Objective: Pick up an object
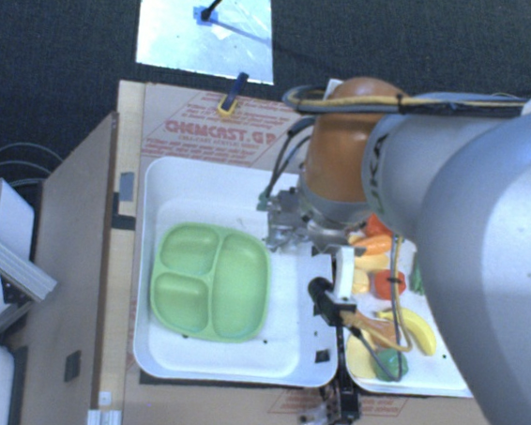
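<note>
Camera view: smooth green divided tray [211, 281] in glossy white bin [182, 198].

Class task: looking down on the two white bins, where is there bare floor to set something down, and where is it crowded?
Bare floor lies in the left shallow white bin, between its far wall and the green three-compartment plastic tray, plus a strip along the tray's right. The right white bin is crowded: yellow banana, orange pieces, beneath the grey arm.
</note>
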Robot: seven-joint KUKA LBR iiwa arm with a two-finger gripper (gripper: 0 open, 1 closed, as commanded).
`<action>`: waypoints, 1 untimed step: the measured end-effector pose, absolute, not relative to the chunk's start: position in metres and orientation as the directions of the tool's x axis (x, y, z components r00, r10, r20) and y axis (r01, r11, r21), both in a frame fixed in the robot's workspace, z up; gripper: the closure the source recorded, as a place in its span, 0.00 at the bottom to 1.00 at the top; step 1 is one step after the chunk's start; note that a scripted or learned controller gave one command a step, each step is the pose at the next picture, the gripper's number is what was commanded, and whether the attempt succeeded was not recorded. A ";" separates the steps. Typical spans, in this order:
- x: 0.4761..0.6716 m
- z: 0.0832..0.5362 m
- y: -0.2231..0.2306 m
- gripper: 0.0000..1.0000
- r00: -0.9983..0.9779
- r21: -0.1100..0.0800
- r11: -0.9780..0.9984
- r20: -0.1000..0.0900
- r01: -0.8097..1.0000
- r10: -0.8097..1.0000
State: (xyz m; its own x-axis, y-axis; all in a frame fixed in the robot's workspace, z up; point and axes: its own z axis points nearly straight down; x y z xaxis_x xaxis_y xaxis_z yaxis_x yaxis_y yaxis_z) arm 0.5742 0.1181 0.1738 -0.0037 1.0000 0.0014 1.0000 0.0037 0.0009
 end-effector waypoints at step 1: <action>0.557 0.229 0.173 1.00 -0.010 0.005 0.010 0.005 1.000 1.000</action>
